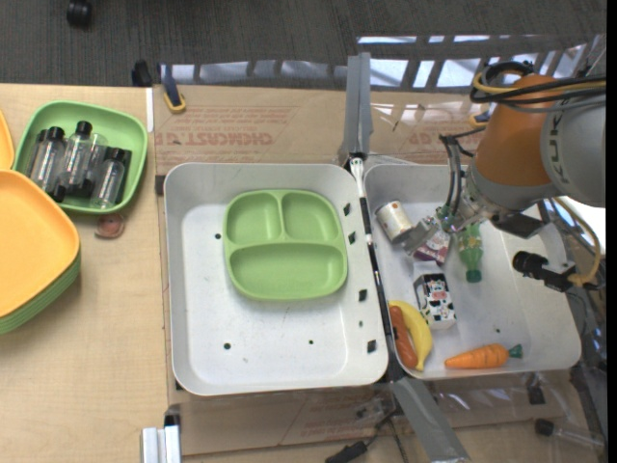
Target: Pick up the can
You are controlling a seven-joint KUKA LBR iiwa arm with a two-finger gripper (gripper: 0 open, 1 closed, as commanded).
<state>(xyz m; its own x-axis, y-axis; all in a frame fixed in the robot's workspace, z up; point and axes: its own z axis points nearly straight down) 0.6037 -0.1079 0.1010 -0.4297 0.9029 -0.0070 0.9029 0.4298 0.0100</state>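
The can (393, 218) is a short silver cylinder lying on its side at the back left of the right bin (549, 345). My gripper (441, 230) hangs low in that bin, just to the right of the can and a little nearer the front. It is over a pinkish packet (434, 250). The wrist and the arm's orange band (516, 148) cover part of it from above. I see nothing of the can inside the gripper.
Beside the gripper stands a small green bottle (470, 256). Further forward lie a black-and-white carton (436, 298), a banana (411, 334) and a carrot (477, 357). The left bin (193, 287) holds a green divided plate (285, 242). Trays sit on the bench at far left.
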